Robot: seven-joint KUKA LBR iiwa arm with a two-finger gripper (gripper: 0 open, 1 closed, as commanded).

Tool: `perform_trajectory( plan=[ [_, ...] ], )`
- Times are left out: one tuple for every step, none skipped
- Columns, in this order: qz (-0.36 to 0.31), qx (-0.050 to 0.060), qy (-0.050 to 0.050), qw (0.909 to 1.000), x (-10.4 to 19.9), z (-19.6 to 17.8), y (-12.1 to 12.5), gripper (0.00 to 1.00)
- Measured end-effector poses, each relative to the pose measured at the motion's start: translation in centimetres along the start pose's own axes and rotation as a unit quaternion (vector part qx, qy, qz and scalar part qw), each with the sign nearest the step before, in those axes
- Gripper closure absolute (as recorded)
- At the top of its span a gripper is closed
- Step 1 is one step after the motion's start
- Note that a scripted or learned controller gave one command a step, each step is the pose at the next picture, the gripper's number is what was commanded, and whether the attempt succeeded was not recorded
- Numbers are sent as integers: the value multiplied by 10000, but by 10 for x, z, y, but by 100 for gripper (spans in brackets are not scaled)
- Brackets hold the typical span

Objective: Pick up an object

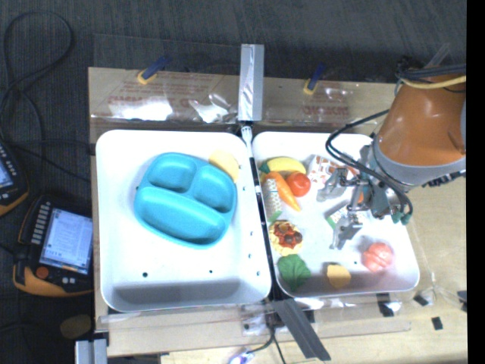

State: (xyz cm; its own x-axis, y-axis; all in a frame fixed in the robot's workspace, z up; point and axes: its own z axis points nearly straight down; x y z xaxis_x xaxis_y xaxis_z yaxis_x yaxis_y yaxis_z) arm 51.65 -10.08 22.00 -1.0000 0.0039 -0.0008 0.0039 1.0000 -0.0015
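My gripper (341, 230) hangs over the middle of the right bin (405, 279), fingers pointing down, with nothing seen between them. Around it lie toy foods: a banana (284, 164), a carrot (283, 189), a red tomato (300, 184), a small pizza piece (287, 235), a green leafy piece (292, 267), a yellow-orange block (338, 274) and a pink-red fruit (378, 255) just right of the fingers. A ridged grey piece (270, 195) lies by the bin's left wall.
The left bin (114, 279) holds a blue divided tray (186, 196) and a pale yellow piece (224, 162) at its upper right. A metal divider strip (251, 82) stands between the bins at the back. Cables loop from the arm's wrist (356, 146).
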Motion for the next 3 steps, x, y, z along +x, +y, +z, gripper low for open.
perform_trajectory(
  plan=[
    [305, 23, -74, 9995, -42, 130, -60, 0],
    [304, 24, -74, 9995, -42, 129, -60, 0],
    [867, -8, 201, 9960, -134, 125, -59, 0]
  ],
)
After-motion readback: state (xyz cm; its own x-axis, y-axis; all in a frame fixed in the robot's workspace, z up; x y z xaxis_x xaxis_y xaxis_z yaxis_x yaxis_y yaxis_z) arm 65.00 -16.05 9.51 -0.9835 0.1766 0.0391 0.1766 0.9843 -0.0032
